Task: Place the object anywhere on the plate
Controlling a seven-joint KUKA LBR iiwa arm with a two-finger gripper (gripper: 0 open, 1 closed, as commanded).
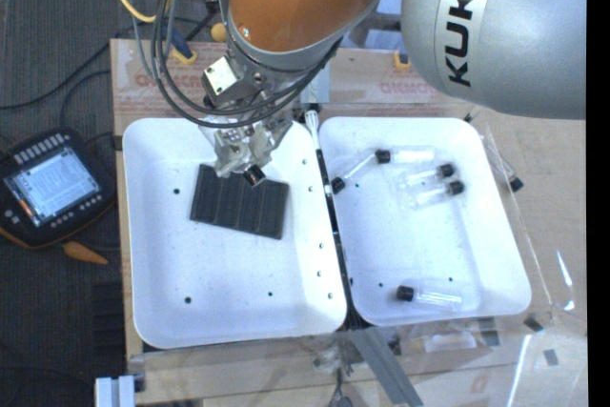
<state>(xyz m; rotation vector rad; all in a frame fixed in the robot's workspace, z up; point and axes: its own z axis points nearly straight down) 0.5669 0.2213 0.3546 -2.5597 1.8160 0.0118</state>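
A black ribbed plate (pixel 238 205) lies flat in the left white bin (pixel 162 300), toward its back. My gripper (pixel 240 159) hangs over the plate's far edge, under the orange wrist band. A small clear vial with a black cap (pixel 254 174) sits between the fingers, cap end pointing down just above the plate's top edge. The fingers are shut on it. The arm's body hides the vial's upper part.
The right bin (pixel 496 272) holds several clear vials with black caps, most at its back (pixel 434 174) and one near its front (pixel 429 297). A ridge (pixel 329 224) divides the two bins. A teach pendant (pixel 48 186) lies left of the bench.
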